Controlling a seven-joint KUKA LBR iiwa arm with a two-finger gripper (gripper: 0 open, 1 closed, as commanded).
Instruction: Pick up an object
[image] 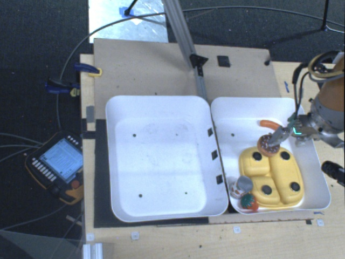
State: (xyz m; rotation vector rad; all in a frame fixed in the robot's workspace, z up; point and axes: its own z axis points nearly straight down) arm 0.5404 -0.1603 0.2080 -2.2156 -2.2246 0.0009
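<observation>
Yellow toy (pixel 272 176) crowds right bin's (pixel 226 112) front edge, jaws (pixel 268 143) above

Arm reaching into the right-hand bin from the right.

The gripper (pixel 271 141) is low inside the right bin (pixel 232 117), its tip at a small brown ring-shaped object (pixel 266 143); whether that object sits between the fingers cannot be made out. Just beyond the tip lies an orange sausage-shaped piece (pixel 268 124). Directly below the gripper rests a large yellow toy with black dots (pixel 272 175), touching or nearly touching the ring. Farther down and to the left of the gripper, in the bin's near corner, sit a small grey object (pixel 243 183) and a green-and-red ball (pixel 248 200). The left bin (pixel 116 144) lies well away to the gripper's left.
</observation>
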